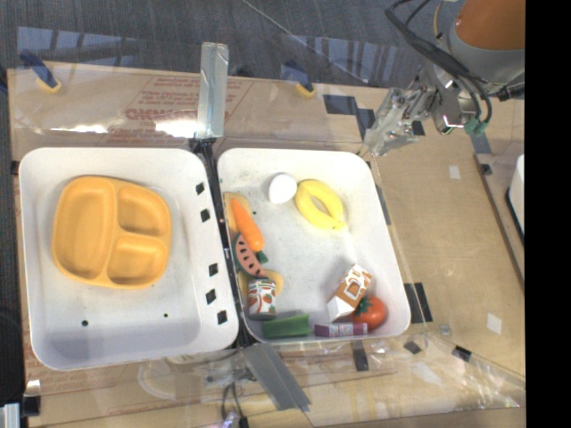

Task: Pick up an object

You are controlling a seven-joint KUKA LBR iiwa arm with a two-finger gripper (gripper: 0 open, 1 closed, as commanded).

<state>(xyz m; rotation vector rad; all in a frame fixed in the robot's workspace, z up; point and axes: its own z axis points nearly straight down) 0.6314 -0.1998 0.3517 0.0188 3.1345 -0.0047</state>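
Observation:
The right bin (385,230) holds several toy foods: a white egg (282,188), a yellow banana (320,204), an orange carrot (246,225), a watermelon slice (246,258), a small can (261,297), a green piece (285,325), a small carton (350,292) and a red tomato (370,312). My gripper (385,132) hangs above the bin's far right corner, outside its rim, with its fingers apart and nothing between them. It sits up and to the right of the banana.
The left bin (36,266) carries a yellow divided plate (111,231). A taped divider (214,239) runs between the two bins. Cables (428,34) trail from the arm at the upper right. Bare bench lies right of the bins.

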